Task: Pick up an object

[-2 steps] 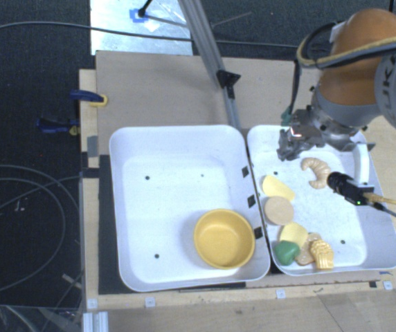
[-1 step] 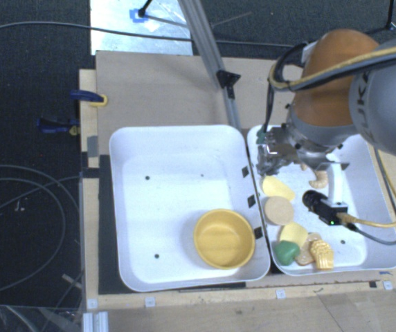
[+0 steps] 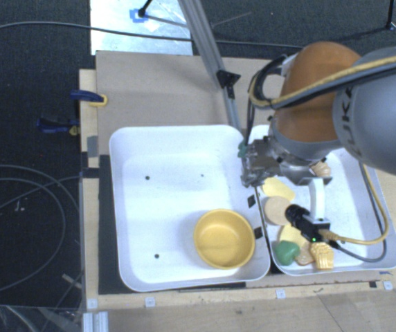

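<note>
I am looking down on a brown board tabletop [image 3: 156, 88], and at its far left edge a blue clamp with a yellow tip [image 3: 88, 97] is gripping the board. Just right of that, the left shallow white plastic bin [image 3: 149, 185] is sitting on the tabletop. A round yellow plastic bowl [image 3: 224, 238] is standing upright in its near right corner, close to the bin's right wall, with its mouth facing up.

Moving right, the pincer [image 3: 255, 166] is hanging over the strip where the two bins are meeting, at the far left side of the right shallow white plastic bin [image 3: 385, 251]. The wrist is hiding its working end from me, so I cannot tell how far it is open or whether it has hold of anything.

In the right bin, a cluster of small things is lying along the left wall, on the near side of the pincer. First is a pale yellow wedge-shaped piece [image 3: 279, 187]. A cream round disc [image 3: 275, 209] is touching it on the near side, and a small green rounded lump [image 3: 285, 253] is lying in the near left corner. Just right of the green lump, a yellow ridged block [image 3: 322, 256] is lying close to the near wall.

The grey arm with its orange band [image 3: 316, 95] is reaching in from the right, covering the far part of the right bin.
</note>
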You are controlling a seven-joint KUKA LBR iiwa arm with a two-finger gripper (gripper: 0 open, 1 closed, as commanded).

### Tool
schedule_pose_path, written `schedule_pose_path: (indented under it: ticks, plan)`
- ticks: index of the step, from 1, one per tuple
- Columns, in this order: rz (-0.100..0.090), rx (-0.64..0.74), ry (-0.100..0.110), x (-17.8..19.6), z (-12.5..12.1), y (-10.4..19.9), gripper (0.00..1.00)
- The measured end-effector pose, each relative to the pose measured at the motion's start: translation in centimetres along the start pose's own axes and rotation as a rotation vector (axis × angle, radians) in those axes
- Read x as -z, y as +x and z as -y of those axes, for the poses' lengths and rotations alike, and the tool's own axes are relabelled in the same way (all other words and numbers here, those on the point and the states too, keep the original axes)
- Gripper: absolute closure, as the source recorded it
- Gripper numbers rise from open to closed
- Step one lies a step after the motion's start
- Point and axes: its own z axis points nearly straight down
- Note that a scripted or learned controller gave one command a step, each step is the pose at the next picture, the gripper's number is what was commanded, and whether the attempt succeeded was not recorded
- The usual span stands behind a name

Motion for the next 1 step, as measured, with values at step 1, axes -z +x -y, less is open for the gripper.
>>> schedule_pose_path:
  ticks: [1]
  plan:
    - [0.001, -0.001, 0.000, -0.52, 2.60, 3.60, 1.00]
